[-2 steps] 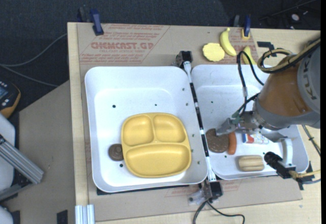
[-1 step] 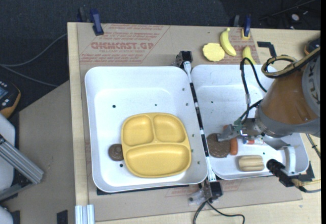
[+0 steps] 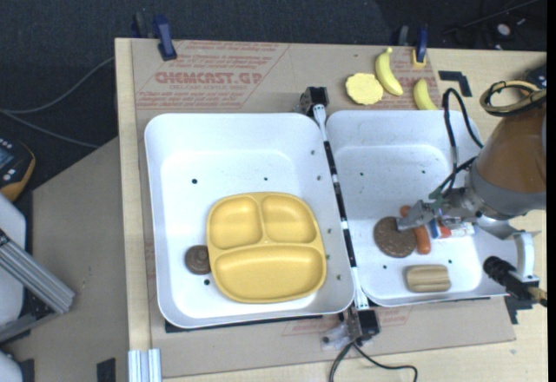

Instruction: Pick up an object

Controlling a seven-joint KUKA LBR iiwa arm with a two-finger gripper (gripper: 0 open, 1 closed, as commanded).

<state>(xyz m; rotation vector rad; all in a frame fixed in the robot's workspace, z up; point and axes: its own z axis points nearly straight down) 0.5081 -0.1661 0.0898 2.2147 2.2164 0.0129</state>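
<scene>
A wooden bench carries two shallow white bins side by side, dark carpet around it. The gripper hangs low in the right bin; whether it is open or closed cannot be told. Just to its left, touching or nearly so, lies a brown disc, probably the target: flat, stiff and light by the look of it, likely best pinched across its rim. An orange piece sits right under the gripper and a tan block just below it, crowding that corner near the bin's front wall. Open floor lies above the gripper. Far left, the other bin holds a yellow divided tray.
</scene>
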